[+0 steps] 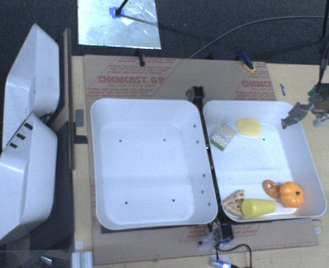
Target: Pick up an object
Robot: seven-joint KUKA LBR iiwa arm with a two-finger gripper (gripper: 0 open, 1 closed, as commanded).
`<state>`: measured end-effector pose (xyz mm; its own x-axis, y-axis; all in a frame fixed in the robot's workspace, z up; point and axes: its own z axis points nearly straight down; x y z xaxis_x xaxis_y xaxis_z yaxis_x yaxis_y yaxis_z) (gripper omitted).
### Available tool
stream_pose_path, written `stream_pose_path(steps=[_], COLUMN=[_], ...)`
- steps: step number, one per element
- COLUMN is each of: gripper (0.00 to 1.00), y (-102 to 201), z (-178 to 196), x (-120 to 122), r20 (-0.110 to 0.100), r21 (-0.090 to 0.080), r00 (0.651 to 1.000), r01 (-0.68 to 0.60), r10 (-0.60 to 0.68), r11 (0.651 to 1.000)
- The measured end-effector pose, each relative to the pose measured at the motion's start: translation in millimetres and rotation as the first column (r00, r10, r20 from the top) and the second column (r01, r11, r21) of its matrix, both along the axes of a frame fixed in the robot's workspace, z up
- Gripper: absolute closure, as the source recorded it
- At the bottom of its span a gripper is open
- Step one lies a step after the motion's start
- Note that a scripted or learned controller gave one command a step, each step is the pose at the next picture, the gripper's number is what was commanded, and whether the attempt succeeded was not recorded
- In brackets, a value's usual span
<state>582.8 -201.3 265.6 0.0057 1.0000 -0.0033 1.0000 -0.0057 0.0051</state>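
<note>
The gripper (299, 114) reaches in from the right and hangs over the upper right corner of the right bin (253, 163); one grey finger slants down and left toward the rim, and whether it is spread or closed cannot be told at this angle. Nothing shows between its tips. Inside the right bin, a pale yellow oval piece (248, 127) lies near the far wall, and a small green checkered block (223, 135) sits just beside it on the left, close to the divide between the bins. Along the near wall lie four things in a cluster: a pizza slice (233, 201) at the left, a yellow cylinder-shaped toy (257, 207) touching it, a brown pretzel (271, 188) behind, and an orange pumpkin (291, 194) at the right, against the pretzel. The left bin (149, 162) stands alongside on the cardboard-covered tabletop (170, 76).
</note>
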Motion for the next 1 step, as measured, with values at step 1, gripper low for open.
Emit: stream_pose_path(steps=[1], gripper=[0.00], y=[71.0], z=[-44.4], x=[17.8], r20=[-0.007], r21=[0.005], r00=[1.000], r01=[-0.012], r10=[0.012], r11=[1.000])
